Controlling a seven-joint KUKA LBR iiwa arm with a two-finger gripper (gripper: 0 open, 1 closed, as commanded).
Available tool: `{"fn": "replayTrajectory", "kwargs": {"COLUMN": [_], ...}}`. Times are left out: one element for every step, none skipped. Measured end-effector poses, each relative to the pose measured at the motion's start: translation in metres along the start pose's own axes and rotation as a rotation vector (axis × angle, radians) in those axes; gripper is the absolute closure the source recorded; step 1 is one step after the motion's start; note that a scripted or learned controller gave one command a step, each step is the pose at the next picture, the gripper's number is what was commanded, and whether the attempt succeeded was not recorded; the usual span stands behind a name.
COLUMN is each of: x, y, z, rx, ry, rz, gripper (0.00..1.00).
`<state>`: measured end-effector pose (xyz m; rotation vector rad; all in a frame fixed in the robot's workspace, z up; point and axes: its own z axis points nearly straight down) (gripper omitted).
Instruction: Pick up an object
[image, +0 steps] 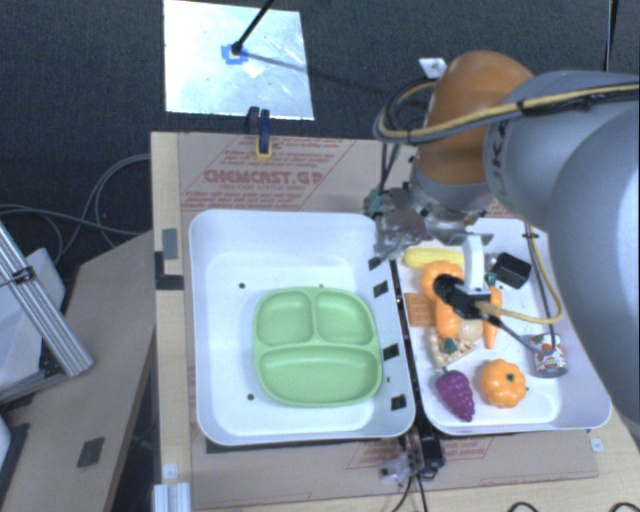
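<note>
The bulky grey arm (585, 180) fills the space right of the gripper (398, 228); the orange band (472, 95) sits above it and slightly right; the wrist (450, 192) lies between band and gripper; the gripper points down, low.

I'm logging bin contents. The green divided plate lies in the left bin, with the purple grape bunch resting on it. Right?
Not quite. The green three-compartment plastic plate does lie in the left white bin, but the purple toy grape bunch is not on it: it lies in the right white bin, beside the small orange toy pumpkin. The camera view shows this.
</note>
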<state>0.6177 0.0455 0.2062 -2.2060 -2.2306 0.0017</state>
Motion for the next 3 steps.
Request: {"fn": "replayTrajectory", "kwargs": {"x": [0.045,0.036,0.038], "y": [-0.004,0.000,0.002], "z": [-0.026,-0.008,-0.019], "rx": [-0.003,0.001,-0.001], "ry": [0.000,-0.004,-0.002], "rz": [0.001,0.010,0.007], "gripper": [1.00,1.00,1.00]}}
